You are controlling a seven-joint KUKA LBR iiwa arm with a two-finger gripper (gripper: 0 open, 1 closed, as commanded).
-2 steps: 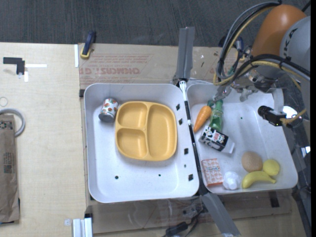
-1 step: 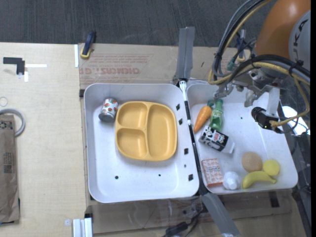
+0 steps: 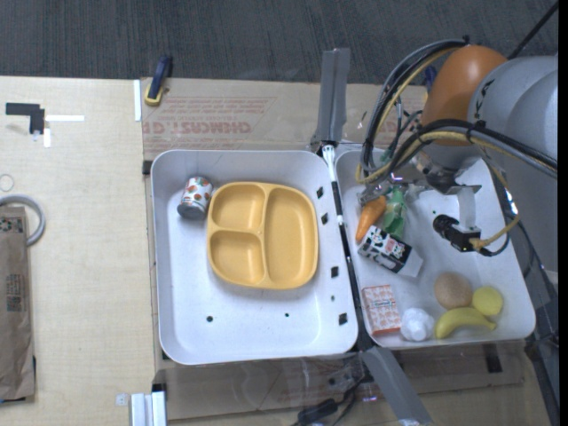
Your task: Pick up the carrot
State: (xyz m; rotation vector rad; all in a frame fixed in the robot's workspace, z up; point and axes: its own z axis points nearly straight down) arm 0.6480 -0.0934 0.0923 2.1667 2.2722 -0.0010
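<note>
the end effector (image 3: pixel 388 187) hangs just above the carrot (image 3: pixel 369 217) in the right bin (image 3: pixel 519 322); whether it is apart or together, i cannot tell. the carrot lies by this bin's left wall, beside a black-and-white box (image 3: pixel 385 248). the banana (image 3: pixel 461 321) is well apart.

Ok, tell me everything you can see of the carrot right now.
The carrot is a small orange toy-looking piece with a green leafy top, smooth like plastic. It lies tilted in the right bin, near that bin's left wall, orange tip pointing down-left, greens up-right. Its lower end meets the black-and-white box. The gripper hangs right over its upper end; whether they touch is unclear.
</note>
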